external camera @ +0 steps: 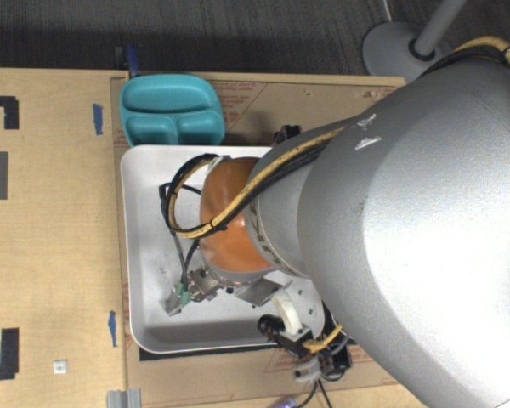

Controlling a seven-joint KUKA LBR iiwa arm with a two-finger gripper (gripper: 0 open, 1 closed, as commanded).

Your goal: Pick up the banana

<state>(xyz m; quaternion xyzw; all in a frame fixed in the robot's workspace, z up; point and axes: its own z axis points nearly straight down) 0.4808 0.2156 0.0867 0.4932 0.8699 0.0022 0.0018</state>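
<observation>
My arm reaches in from the right, and its grey body covers most of the frame. The orange band (pixel 229 219) above the wrist hangs over the middle of the left white bin (pixel 144 228). Below the band the gripper (pixel 185 296) points down toward the bin's floor near its front left part. It is seen from above and partly masked by the wrist and by black and yellow cables (pixel 180 202). The arm hides the right half of this bin and whatever lies under it.
A teal divided tray (pixel 172 109) stands just behind the bin's back rim. The tan bench (pixel 51 228) stretches to the left with blue tape marks. A grey stand base (pixel 399 45) sits at the back right. Cable ends and connectors (pixel 319 351) hang past the bin's front rim.
</observation>
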